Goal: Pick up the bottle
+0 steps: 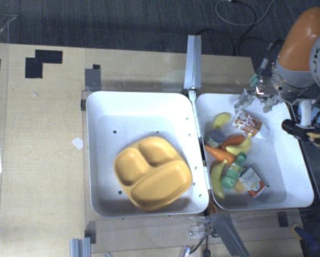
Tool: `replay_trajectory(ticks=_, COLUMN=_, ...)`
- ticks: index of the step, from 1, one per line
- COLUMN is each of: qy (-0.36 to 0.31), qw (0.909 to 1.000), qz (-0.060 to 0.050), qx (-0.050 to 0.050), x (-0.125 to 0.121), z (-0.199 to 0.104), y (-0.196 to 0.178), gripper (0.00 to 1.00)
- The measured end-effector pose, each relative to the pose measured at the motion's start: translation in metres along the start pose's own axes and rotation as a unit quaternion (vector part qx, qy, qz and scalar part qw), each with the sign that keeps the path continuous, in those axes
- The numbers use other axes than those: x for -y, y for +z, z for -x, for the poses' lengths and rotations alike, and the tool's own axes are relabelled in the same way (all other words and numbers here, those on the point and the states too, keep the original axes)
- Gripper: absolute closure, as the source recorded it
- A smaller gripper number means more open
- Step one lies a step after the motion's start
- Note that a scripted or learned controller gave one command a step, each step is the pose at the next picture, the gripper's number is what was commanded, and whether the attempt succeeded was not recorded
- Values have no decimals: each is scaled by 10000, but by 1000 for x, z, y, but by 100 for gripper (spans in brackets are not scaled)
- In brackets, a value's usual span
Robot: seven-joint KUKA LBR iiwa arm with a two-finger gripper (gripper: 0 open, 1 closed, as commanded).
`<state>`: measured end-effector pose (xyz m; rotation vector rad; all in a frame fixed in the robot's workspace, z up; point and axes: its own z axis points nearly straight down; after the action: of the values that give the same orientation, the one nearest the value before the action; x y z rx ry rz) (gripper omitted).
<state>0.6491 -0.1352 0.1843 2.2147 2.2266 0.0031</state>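
Note:
The bottle (233,174) is small and green with a green cap. It lies tilted in the right bin (288,175), wedged among toy food near the bin's front left. My gripper (255,101) hangs over the back of the right bin, well behind the bottle and just behind an orange-and-white snack packet (247,123). Its fingers (245,99) stand open with nothing between them.
Around the bottle lie a carrot (220,153), a yellow banana (218,179), a red pepper (233,140) and a second packet (252,181). The left bin (103,143) holds a yellow divided plate (152,171). A metal divider (193,63) runs between the bins.

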Motion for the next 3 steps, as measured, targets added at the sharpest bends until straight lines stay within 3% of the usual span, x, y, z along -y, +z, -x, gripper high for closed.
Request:
replay_trajectory(ticks=1, qy=824, qw=9966, qz=31, qx=13, x=64, z=-32, y=49, gripper=0)
replay_trajectory(ticks=2, qy=640, qw=9979, qz=97, qx=53, x=70, z=-41, y=46, gripper=0)
replay_trajectory(ticks=3, qy=-665, qw=9978, qz=3, qx=3, x=22, z=-79, y=-26, gripper=0)
